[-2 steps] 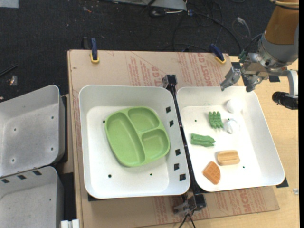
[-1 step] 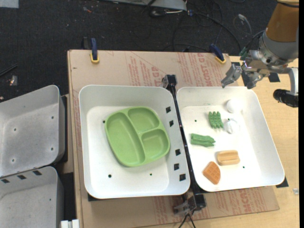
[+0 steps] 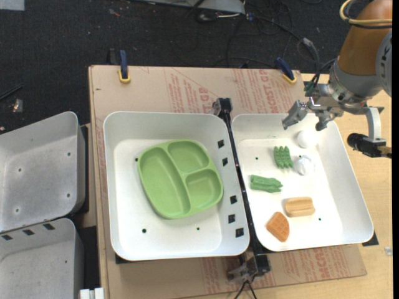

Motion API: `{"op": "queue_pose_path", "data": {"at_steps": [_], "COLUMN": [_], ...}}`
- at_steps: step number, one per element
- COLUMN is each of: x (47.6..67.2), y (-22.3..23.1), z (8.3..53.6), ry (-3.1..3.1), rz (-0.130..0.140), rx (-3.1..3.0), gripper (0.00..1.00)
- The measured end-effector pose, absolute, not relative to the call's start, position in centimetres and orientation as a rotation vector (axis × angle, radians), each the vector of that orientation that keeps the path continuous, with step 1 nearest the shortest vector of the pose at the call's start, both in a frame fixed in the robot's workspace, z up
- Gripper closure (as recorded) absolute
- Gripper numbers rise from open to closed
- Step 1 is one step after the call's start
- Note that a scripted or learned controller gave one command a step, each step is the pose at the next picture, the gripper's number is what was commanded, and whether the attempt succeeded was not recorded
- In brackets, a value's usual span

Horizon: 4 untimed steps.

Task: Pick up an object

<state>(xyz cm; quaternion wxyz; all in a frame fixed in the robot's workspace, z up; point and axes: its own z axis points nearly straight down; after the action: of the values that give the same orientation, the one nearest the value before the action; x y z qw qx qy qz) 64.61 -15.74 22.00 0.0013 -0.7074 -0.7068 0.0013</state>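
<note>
Gripper (image 3: pixel 307 118) hangs open-fingered over right bin (image 3: pixel 354 185).

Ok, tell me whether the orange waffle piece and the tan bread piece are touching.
Apart. The camera view shows white bin floor between the orange waffle piece and the tan bread piece.

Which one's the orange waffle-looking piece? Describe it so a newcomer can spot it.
Start at the right-hand white bin, the one holding small toy foods, and go to its near edge. The waffle piece lies nearest that edge, just below the tan bread-like block. It is deeper orange, with a wedge outline and a gridded face.
</note>
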Motion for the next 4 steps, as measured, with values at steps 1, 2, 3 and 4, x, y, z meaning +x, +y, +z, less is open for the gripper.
{"op": "queue_pose_path", "data": {"at_steps": [1,2,3,4], "x": [64.0,63.4,63.5,64.1], "y": [-15.4,-15.5,-15.5,-16.0], "z": [17.5,13.0,14.3,18.8], "ry": [-2.219,-2.219,-2.223,-2.227], "rz": [0.004,0.004,-0.001,-0.004], "rx": [-2.22,-2.221,-2.224,-2.224], "gripper": [0.0,0.0,1.0,1.0]}}
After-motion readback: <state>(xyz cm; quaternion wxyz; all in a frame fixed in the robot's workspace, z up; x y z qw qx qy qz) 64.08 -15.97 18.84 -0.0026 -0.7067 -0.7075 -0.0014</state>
